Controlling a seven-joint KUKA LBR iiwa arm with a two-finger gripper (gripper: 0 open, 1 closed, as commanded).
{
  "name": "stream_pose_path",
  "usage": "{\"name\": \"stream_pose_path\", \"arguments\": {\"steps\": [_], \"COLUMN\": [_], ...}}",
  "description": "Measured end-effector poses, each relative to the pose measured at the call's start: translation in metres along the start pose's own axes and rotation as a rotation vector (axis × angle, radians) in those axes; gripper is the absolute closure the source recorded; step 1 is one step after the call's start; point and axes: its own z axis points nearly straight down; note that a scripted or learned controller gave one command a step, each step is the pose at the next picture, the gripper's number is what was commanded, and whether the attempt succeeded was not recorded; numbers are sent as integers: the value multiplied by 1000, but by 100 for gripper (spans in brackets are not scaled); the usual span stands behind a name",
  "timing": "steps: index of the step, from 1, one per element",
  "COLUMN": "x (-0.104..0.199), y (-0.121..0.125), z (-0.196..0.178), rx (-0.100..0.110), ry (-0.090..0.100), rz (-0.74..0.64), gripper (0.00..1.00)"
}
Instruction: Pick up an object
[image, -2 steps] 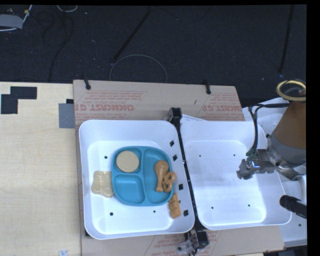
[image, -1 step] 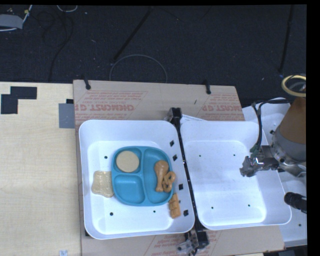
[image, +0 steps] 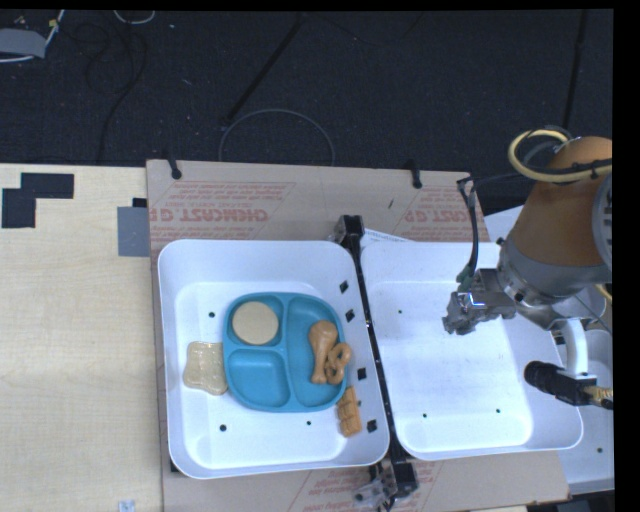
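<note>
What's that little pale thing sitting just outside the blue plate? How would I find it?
Look in the left bin, which holds a blue tray. Against the tray's left edge, on the white floor, lies a pale slab. Unlike the brown pieces to the tray's right, it is cream-coloured, flat and squarish.

Glossy blue plastic tray
</note>
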Motion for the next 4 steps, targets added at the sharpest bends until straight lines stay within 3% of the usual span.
{"name": "stream_pose_path", "arguments": {"steps": [4], "x": [202], "y": [80], "z": [17], "rx": [0], "ry": [-1], "rz": [1], "gripper": [100]}}
